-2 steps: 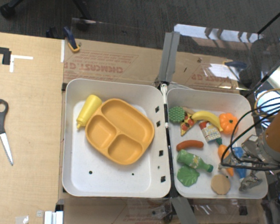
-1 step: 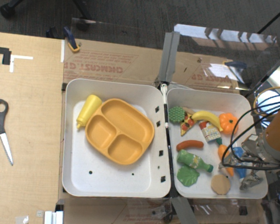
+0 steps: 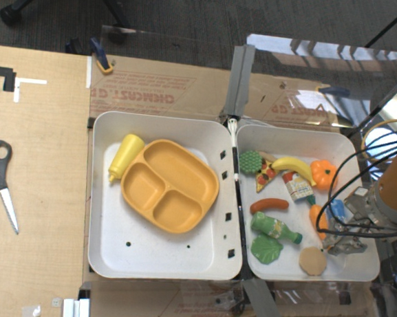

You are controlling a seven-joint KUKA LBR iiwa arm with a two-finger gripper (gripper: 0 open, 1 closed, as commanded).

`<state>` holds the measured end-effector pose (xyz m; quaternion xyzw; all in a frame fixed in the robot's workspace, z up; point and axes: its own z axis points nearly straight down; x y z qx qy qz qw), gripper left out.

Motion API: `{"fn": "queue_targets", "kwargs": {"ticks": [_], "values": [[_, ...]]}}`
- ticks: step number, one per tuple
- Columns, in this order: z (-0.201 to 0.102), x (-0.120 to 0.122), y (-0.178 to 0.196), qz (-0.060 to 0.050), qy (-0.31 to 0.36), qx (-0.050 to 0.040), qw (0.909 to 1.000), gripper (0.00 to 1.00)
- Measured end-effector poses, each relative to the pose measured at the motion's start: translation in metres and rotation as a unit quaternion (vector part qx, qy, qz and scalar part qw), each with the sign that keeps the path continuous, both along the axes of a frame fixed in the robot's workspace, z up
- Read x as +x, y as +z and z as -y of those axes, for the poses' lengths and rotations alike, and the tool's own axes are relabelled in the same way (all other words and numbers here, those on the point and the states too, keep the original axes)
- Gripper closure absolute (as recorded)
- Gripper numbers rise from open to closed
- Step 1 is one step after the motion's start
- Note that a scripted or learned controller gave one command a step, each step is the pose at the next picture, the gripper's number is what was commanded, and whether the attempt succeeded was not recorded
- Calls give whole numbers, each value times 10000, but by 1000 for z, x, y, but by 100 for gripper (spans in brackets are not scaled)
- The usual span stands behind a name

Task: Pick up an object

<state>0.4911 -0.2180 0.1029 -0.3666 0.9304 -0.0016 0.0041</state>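
Gripper (image 3: 338,244) sits low in right bin (image 3: 364,272), beside cookie (image 3: 312,262) and orange (image 3: 319,218); grip state cannot be told.

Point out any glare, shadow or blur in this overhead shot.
Camera view: bright glare whitens the clear panel behind the right white bin; the yellow divided plastic plate casts a soft shadow on the left white bin; the claw looks slightly soft, the toys look sharp.
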Motion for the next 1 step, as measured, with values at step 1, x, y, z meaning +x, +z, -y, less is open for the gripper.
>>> {"fn": "queue_targets", "kwargs": {"ticks": [1], "values": [[0,0,0,0,-2,1,10000,0]]}}
